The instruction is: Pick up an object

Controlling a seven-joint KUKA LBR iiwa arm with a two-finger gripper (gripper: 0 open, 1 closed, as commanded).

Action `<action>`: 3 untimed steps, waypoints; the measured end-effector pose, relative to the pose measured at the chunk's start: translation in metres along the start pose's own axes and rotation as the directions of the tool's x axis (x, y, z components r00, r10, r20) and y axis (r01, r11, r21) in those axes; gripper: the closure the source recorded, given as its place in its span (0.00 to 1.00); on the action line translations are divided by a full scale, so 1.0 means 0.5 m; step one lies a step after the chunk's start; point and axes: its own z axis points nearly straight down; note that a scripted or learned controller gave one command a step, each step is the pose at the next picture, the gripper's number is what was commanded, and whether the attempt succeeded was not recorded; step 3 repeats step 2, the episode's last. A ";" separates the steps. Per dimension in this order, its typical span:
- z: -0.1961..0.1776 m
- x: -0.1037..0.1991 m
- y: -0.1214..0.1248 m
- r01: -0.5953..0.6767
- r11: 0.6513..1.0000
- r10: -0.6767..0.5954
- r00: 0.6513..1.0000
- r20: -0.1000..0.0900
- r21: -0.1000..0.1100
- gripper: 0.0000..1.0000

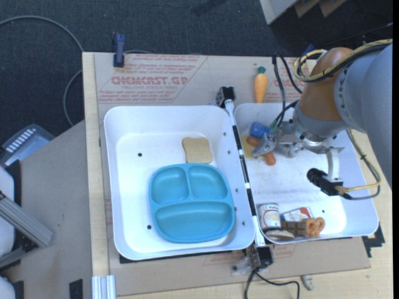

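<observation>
Overhead, we look down at a slant on a surface (156,80) carrying two shallow white bins side by side. Our grey arm (361,86), with its orange band above the wrist, reaches in from the right and bends down over the right bin (293,185).

Our pincer (267,143) sits low at the far left corner of that bin, close to the wall shared with the left bin (124,167). Just beside its tip lie a small blue object (259,130) and a small orange piece (270,159). Whether the pincer is apart, together or clamped on anything, we cannot tell; the wrist hardware hides it.

At the near end of the right bin, well apart from the pincer, rest a small can (269,215), a flat red and white packet (296,216) and a pretzel-shaped toy (315,225). A toy carrot (260,86) lies outside the bins on the surface beyond them. The left bin holds a blue divided plate (191,203) and a tan toast-like slice (197,149) just beyond it.

We judge the step in hand to be the reach and descent onto the cluster in that far left corner, with nothing visibly lifted yet. The next move likely calls for closing squarely on one small piece and rising straight up. The bin wall close by leaves little room, and the neighbouring pieces could be nudged aside.
</observation>
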 end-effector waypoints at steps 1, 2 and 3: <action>-0.020 0.001 0.001 0.000 1.000 0.000 1.000 0.000 -0.002 1.00; -0.202 0.146 -0.014 0.002 1.000 -0.002 1.000 0.000 -0.004 1.00; -0.202 0.146 -0.014 0.002 1.000 -0.002 1.000 0.000 -0.004 1.00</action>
